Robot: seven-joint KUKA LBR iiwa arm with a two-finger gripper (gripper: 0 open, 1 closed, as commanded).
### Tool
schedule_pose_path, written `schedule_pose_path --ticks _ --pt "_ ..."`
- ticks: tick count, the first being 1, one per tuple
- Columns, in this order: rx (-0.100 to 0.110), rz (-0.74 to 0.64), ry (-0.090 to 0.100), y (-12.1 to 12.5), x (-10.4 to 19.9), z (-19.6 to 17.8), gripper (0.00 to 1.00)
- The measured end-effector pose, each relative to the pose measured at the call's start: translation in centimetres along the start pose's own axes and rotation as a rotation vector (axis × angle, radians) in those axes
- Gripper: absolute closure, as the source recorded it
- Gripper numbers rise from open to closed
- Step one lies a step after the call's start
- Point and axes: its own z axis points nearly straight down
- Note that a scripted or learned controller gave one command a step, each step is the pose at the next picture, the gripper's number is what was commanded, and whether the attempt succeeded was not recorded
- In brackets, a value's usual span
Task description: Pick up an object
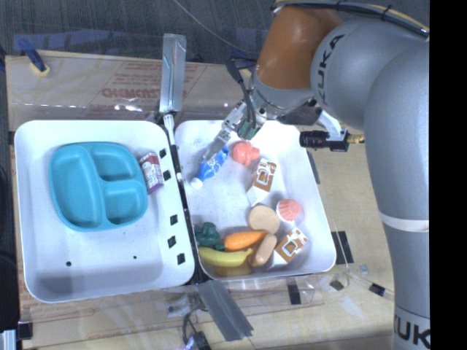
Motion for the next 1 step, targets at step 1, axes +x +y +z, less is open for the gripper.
schedule_pose_path --ticks 1 --pt "-0.001 -0.006 -0.002 0.14 -0.02 -1.11 1.0"
